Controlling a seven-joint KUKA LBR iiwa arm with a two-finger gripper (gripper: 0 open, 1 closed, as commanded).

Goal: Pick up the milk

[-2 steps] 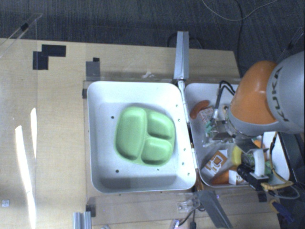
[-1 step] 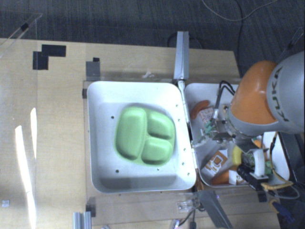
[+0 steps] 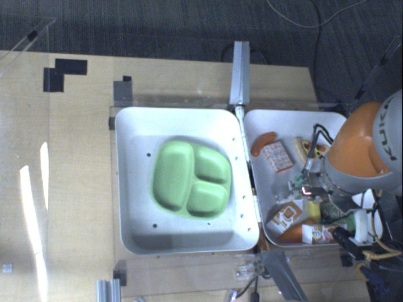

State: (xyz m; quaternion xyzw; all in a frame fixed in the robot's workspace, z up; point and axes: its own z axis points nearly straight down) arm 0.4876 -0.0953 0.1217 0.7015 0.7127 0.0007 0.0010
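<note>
**Milk lies just below and left of the pincer, right bin**

Pincer (image 3: 306, 184) hangs low over the middle of the right bin (image 3: 252, 126), at the end of the grey arm with its orange band (image 3: 356, 146). The tip is small and cluttered by cables; cannot tell whether it is spread or pressed together. Nothing can be made out between its tips.

Best guess for the milk (image 3: 287, 216): the brown-and-white carton near the bin's front edge. It lies a short way below the pincer and slightly to the left in the camera view, apparently apart from it. The carton looks flat on its side, long axis running on a slant from lower left to upper right. The coming move, as I judge it, is a short shift toward the front edge, then down, with the tips set across that slant.

Crowding: a white bottle (image 3: 322, 233) lies just beside the carton along the front edge, an orange thing (image 3: 291, 234) beneath it. A reddish packet (image 3: 278, 156) and a sausage (image 3: 263, 143) lie farther back.

Left bin (image 3: 132, 231) carries a green divided tray (image 3: 191, 178).

Writing: carton has a white panel with a mark, packet has print; neither is legible.
</note>
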